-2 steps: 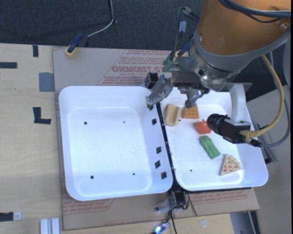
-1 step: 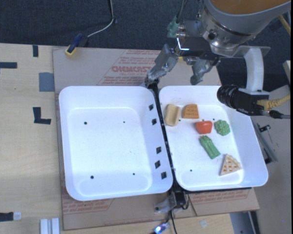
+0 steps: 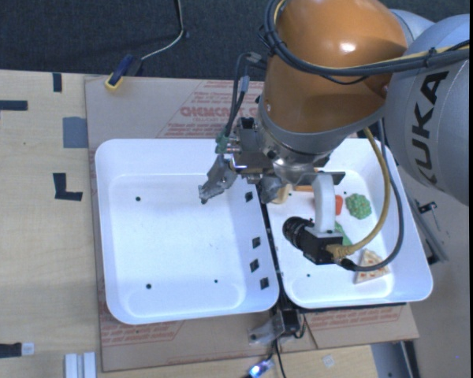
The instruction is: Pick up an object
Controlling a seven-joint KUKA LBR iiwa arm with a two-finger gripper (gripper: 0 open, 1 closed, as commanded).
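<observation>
My gripper (image 3: 213, 186) hangs over the right part of the left white bin (image 3: 162, 246), near the divider between the two bins. I see nothing between it and the bin floor. In the right bin (image 3: 406, 286) lie a green broccoli-like piece (image 3: 359, 206), a small red piece (image 3: 339, 205) beside it, a thin orange piece (image 3: 303, 187) partly under the wrist, and a tan triangular slice (image 3: 370, 264) near the front. The arm's large orange and grey body hides the back of the right bin.
Both bins rest on a cardboard sheet (image 3: 165, 113) on the wooden bench. A yellow-and-blue cable plug (image 3: 119, 72) lies at the cardboard's back left corner. Black marks (image 3: 61, 187) dot the bench to the left.
</observation>
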